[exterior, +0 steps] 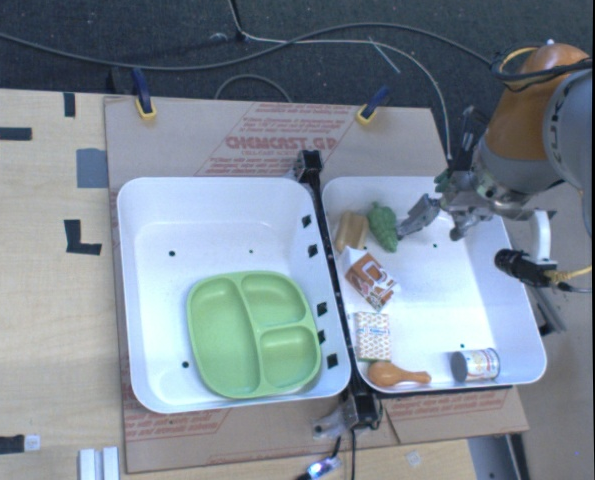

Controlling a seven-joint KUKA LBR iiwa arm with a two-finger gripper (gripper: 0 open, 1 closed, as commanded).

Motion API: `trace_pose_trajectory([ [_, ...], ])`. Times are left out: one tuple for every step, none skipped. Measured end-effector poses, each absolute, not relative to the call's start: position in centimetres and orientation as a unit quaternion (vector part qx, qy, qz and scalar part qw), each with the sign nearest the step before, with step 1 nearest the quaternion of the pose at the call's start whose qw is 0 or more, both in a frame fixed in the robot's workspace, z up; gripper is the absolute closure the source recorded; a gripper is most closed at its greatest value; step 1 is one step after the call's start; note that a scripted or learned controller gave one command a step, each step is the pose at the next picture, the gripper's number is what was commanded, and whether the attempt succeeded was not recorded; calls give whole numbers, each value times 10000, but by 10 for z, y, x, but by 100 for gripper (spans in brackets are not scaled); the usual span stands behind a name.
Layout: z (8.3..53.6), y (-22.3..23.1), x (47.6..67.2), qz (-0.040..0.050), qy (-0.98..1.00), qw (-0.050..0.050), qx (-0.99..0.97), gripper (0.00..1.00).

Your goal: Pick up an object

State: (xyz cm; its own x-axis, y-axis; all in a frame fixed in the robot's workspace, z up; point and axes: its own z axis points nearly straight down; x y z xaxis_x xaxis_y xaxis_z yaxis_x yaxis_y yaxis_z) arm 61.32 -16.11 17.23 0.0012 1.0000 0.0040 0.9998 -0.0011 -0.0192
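Observation:
My gripper (pixel 439 222) hangs over the far part of the right bin (pixel 497 298), with its two fingers spread apart and nothing between them. Just left of it lies a green bumpy toy (pixel 383 225), and beside that a tan bread-like piece (pixel 351 231). Nearer the front along the bin's left wall sit a brown-and-white packet (pixel 370 279) and a pale checked packet (pixel 373 336). An orange gourd-shaped toy (pixel 397 374) and a small can on its side (pixel 475 365) rest at the front edge.
The left bin (pixel 157 218) holds a green divided plate (pixel 253 333). A black divider (pixel 322 258) runs between the bins. Cables trail over the dark floor behind the bench. The right bin's middle and right side are bare.

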Motion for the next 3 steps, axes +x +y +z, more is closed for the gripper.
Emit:
trace_pose_trajectory([
  [180,-161,616,18,-7080,30,-7062,0],
  [130,-162,607,35,-7076,38,-7066,0],
  [80,-162,607,27,-7078,15,-7064,0],
])
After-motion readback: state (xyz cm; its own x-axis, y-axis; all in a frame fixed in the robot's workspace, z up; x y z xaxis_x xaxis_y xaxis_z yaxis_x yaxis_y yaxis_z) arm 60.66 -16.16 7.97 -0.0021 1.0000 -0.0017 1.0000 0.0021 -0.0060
